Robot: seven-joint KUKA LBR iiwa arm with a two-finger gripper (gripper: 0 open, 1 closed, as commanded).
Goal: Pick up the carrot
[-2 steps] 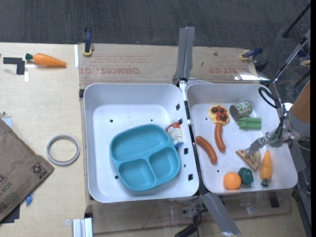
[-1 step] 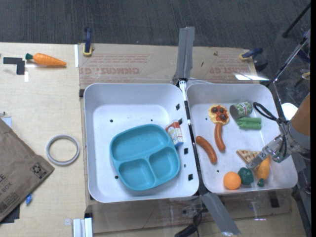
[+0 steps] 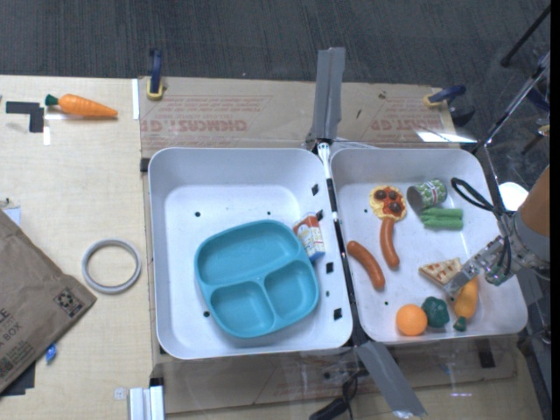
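The arm is reaching in from the right, and the end effector [image 3: 464, 282] is sitting low in the right bin [image 3: 411, 157], at its near-right part. The carrot [image 3: 467, 299] is lying there too, approx. upright in the view, with its green end pointing near. The tip of the end effector is looking to be touching the far end of the carrot or just above it; the pic is too small to say which. Whether the end effector is released or clenched, I cannot tell, so I am not calling this a grasp.

Around the carrot things are crowding. The green broccoli [image 3: 435, 311] is just beside it on the left, the orange fruit [image 3: 411, 319] is a bit more left, and the sandwich wedge [image 3: 441, 273] is lying just far-left of it, close to the end effector. The bin wall is near on the right side.

A second carrot [image 3: 86, 107] is lying on the bench [image 3: 70, 191], far left, well apart from both bins. I am judging the one in the bin as the target, because the arm is at it.

Progress, as I am judging: the approach is approx. done, but the carrot is resting on the bin floor, not lifted. Closing on it and raising it are remaining, i.e. most of the task.

The left bin [image 3: 175, 173] is holding a blue tray [image 3: 255, 278], not involved.
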